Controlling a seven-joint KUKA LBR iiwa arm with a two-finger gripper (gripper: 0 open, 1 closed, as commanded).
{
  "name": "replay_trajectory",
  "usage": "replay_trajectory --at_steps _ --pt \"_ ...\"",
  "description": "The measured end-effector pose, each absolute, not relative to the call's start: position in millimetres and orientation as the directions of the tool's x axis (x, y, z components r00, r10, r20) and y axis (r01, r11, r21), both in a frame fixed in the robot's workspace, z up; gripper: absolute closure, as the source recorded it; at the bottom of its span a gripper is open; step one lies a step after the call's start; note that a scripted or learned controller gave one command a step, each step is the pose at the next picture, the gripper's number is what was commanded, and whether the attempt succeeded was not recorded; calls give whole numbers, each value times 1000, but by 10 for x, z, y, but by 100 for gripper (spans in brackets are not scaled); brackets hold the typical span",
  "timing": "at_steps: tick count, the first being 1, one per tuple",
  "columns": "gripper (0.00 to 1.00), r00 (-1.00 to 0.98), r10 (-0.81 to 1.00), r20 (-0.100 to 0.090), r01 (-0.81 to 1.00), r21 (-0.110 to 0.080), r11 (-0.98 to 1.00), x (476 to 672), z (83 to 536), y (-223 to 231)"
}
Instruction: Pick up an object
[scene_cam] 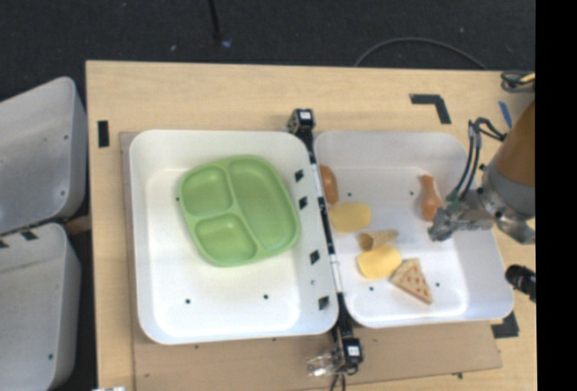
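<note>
Two white bins side by side on the wooden worktop (225,96). The left bin (153,290) carries a green divided plate (239,211), tilted a little, with bare floor around it on all sides.

The right bin (379,155) holds the food pieces. The orange-brown sausage-shaped piece (430,195) lies near the right wall, long axis running roughly top to bottom of the view, leaning slightly — upper end toward the far edge, lower end toward the hand. The hand (448,224) sits just beside that lower end, low over the bin; whether its fingers are parted or closed on anything I cannot tell.

Other pieces cluster toward the bin's left and near half: a reddish-brown piece (328,185) hard against the dividing wall, a pale yellow oval piece (350,217) just beside it, a small tan piece (379,240), a yellow blob (378,263), and a triangular wedge (414,281) with its point toward the far side.

Open room — the far part of the right bin, between the dividing wall and the sausage-shaped piece, is bare floor.
</note>
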State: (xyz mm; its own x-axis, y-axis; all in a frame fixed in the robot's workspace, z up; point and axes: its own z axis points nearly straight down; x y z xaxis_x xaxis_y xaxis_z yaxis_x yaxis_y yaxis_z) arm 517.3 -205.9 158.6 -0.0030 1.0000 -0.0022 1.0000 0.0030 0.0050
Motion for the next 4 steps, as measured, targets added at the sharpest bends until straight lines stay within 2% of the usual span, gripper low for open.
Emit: replay_trajectory --at_steps 2,3,4 --pt "100 -3 1000 -3 1000 5 3 5252 2476 -2095" --pt "100 -7 1000 0 1000 4 7 5423 2574 -1597" --pt "100 -5 1000 -1 1000 1 5 5514 2469 -1128"
